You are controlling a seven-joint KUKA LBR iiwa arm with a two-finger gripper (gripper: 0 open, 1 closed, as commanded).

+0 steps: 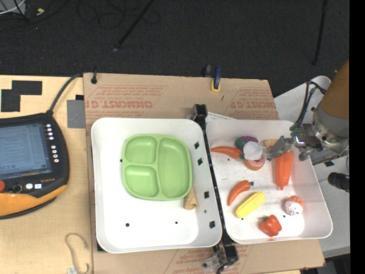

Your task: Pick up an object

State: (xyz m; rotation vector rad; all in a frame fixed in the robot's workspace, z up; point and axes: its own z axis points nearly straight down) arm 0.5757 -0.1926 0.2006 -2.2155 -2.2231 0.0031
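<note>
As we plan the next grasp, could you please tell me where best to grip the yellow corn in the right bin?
Probably across the middle of the corn, from above. It lies flat and slanted, so the fingers should close across its narrow width; the pepper sits close on its upper left.

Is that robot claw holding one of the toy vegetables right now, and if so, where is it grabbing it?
It cannot be told. The gripper sits right at the top end of the carrot in the right bin, but a grip on it is not visible.

You look down from one fixed camera above the desk [34, 84], tilted at a slant, far enough back to take in both white bins: left bin [108, 210] mid-frame, right bin [311, 210] toward lower right.
</note>
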